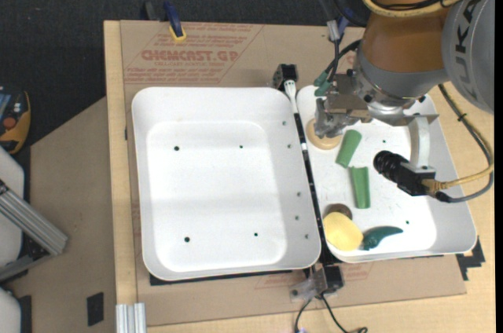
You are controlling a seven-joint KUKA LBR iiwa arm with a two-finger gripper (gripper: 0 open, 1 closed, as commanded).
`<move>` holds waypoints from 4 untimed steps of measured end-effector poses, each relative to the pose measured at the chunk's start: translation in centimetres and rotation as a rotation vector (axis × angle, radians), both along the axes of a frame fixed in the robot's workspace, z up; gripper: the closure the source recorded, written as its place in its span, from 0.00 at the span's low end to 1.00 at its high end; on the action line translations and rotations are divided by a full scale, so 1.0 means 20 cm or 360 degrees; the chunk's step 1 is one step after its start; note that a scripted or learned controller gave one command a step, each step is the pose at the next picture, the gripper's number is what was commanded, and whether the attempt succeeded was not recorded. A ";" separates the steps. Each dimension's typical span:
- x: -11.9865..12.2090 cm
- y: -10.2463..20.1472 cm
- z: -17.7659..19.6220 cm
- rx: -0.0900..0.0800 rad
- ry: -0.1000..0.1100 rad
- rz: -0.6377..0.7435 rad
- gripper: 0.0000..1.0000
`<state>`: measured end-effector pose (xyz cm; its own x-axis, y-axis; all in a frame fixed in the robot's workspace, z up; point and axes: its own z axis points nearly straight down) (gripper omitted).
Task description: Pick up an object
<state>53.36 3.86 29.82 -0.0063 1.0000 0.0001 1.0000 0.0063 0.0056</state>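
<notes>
Camera view: gripper (328,129) hangs over a tan disc (322,139) at the right bin's (449,233) ten o'clock; jaw state unclear, perhaps touching it.

Loose objects in the right bin (452,190)

Two green cylinders: one (348,148) tilted near the bin's far left, another (360,187) just nearer, roughly upright in view. Tan round disc (321,138) at far left, partly covered. Yellow round piece (343,231) at near left, touching a small brown item (338,210). Teal curved piece (382,236) just right of the yellow one.
</notes>
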 end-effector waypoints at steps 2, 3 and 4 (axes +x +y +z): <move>-0.28 -0.42 -0.05 0.0000 0.0014 -0.0017 1.00; -0.22 -0.17 0.18 0.0001 -0.0001 -0.0001 1.00; -0.27 -0.38 0.10 -0.0001 0.0014 -0.0018 1.00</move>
<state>47.87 -3.67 31.82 0.0052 1.0000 -0.0005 1.0000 -0.0052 -0.0033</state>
